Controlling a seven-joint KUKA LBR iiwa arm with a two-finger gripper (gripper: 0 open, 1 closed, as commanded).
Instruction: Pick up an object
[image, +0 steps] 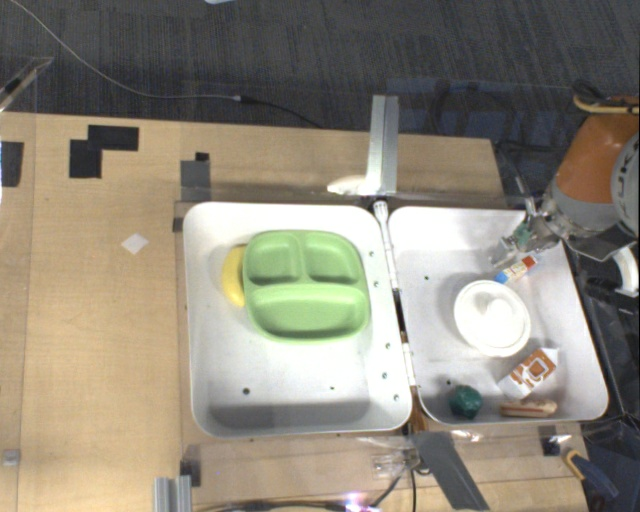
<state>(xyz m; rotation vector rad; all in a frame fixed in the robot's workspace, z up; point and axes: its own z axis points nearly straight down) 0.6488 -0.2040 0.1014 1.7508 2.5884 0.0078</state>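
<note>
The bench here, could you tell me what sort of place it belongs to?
Probably a robotics lab's pick-test station: two white bins fixed on a wooden bench, an arm reaching in, loose cables behind.

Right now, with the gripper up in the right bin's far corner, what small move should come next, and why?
Probably a short descent. The gripper hangs in the right bin at its far right corner, with a small red, white and blue item just beneath it. The white bowl lies apart, nearer the camera, so it should not interfere.
</note>
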